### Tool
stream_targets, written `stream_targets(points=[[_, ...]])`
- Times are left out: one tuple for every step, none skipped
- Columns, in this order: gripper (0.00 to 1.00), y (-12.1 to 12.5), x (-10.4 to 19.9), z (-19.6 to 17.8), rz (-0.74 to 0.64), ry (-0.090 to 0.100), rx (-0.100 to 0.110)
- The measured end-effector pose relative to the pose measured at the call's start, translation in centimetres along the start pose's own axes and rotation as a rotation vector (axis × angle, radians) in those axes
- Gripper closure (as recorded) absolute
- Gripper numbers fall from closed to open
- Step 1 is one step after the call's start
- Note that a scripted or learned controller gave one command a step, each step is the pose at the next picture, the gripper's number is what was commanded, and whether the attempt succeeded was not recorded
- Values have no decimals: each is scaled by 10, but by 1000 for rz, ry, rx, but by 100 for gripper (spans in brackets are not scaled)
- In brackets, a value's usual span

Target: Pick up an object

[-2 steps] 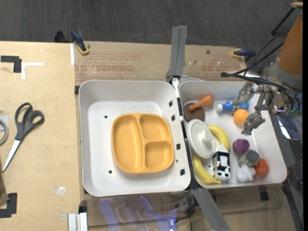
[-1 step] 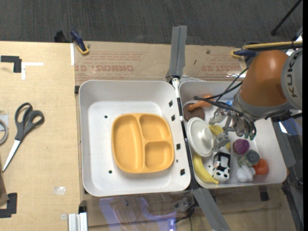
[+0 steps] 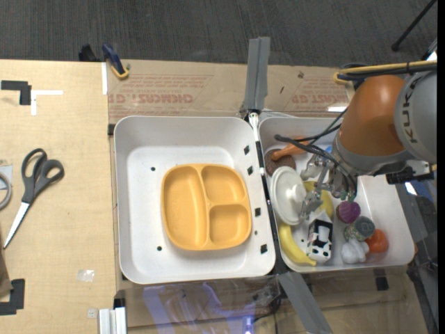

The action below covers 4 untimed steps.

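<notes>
i have the arm (image 3: 379, 120) reaching in from the right, over the right bin (image 3: 400, 256), with the orange band above the wrist covering that bin's upper part. the gripper (image 3: 325, 183) hangs below it, among the objects; from this slanted angle i cannot tell how far it is parted, or whether anything sits in it.

the candidates for picking are all crowded in the right bin. a white plate (image 3: 286, 195) lies tilted just left of the gripper, close enough that i cannot tell whether they touch. a banana (image 3: 295, 248) lies along the bin's lower left, below the plate. a black-and-white toy (image 3: 320, 239) sits just below the gripper, beside the banana. a purple object (image 3: 348, 211) is just right of and below the gripper, with a grey one (image 3: 364, 225), a white one (image 3: 352, 252) and an orange ball (image 3: 377, 241) further toward the lower right corner. a brown object (image 3: 281, 154) sits at the upper left, above the plate.

the left bin (image 3: 132, 186) holds a yellow divided tray (image 3: 206, 206), well apart from the gripper. scissors (image 3: 31, 183) lie on the worktop (image 3: 62, 256) far left.
</notes>
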<state>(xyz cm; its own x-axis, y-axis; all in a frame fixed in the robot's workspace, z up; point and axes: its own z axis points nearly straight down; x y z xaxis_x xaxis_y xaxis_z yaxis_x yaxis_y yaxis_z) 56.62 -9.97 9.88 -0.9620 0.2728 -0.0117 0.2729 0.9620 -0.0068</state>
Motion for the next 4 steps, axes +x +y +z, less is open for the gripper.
stream_targets(points=[[0, -28, 56, 2, 188, -12, 1], [0, -26, 78, 0, 302, -15, -6], [0, -25, 80, 1, 414, -7, -6], [0, -22, 81, 1, 556, -7, -5]])
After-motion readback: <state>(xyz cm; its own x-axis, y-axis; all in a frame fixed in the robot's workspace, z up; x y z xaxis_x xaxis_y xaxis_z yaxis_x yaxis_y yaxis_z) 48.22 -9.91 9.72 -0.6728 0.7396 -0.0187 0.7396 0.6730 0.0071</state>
